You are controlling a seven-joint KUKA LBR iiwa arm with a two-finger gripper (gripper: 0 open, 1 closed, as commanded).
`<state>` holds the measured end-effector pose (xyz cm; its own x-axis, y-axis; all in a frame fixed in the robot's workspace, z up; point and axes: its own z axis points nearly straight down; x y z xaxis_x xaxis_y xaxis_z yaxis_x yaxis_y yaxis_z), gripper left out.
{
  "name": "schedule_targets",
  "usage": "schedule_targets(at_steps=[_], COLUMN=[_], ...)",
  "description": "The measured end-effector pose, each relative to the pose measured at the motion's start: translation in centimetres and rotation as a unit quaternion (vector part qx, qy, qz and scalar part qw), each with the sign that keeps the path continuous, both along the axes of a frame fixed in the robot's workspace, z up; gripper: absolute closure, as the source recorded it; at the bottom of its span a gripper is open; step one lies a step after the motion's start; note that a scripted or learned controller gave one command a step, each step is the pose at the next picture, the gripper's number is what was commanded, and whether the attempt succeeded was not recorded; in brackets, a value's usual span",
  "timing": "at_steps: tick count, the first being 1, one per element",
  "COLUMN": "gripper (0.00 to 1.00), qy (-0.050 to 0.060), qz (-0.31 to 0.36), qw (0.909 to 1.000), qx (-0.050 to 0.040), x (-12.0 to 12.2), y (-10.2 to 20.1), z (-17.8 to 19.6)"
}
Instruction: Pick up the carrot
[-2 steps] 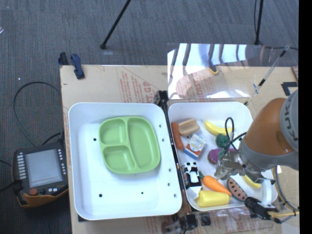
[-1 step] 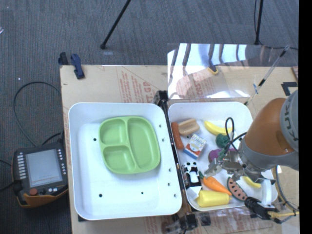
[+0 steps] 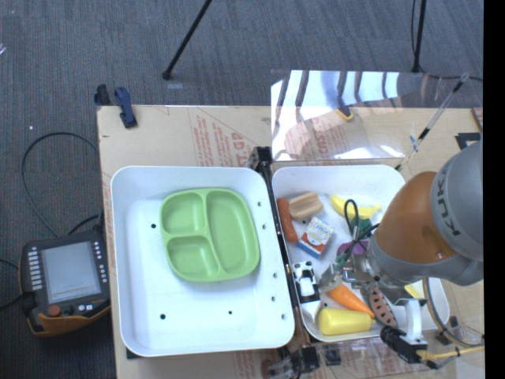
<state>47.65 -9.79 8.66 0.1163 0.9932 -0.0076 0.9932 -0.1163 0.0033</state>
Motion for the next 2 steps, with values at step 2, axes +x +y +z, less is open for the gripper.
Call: schedule_targets(at_steps=[2], gripper=[1.00], qy=[-0.001], qz=[-0.084], qw=[0.9964], qx=[0.0053], x=[8.6], y=[6.2], z=[13.6])
